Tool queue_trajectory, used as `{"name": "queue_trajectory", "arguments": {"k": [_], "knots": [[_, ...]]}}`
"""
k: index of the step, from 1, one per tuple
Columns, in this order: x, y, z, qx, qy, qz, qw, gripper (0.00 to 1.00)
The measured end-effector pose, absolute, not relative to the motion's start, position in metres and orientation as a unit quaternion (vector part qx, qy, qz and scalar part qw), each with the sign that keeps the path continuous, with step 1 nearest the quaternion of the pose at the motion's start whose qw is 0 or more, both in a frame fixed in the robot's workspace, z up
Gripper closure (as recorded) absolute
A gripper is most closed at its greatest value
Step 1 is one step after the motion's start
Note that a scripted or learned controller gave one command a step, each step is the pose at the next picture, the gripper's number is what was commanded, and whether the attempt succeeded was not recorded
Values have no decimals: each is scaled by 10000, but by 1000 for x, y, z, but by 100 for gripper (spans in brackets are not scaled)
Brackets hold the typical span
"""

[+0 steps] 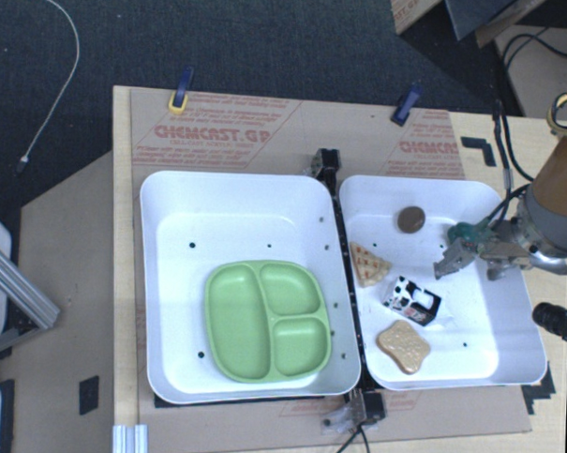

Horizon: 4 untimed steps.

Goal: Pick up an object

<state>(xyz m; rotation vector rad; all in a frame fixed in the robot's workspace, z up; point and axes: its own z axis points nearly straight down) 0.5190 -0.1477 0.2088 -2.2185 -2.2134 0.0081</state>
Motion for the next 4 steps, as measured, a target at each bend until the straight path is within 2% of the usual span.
{"name": "queue_trajectory", "arguments": {"k": [1,2,3,4], "knots": [[521,-148,213,-7071,-7071,1,2,0],[516,-153,155,-7073,-7069,6,13,0],[524,-155,114,-7068,-7075,-16,18,0],[529,-156,106,-7066,-7076,-47,-43,0]]}}
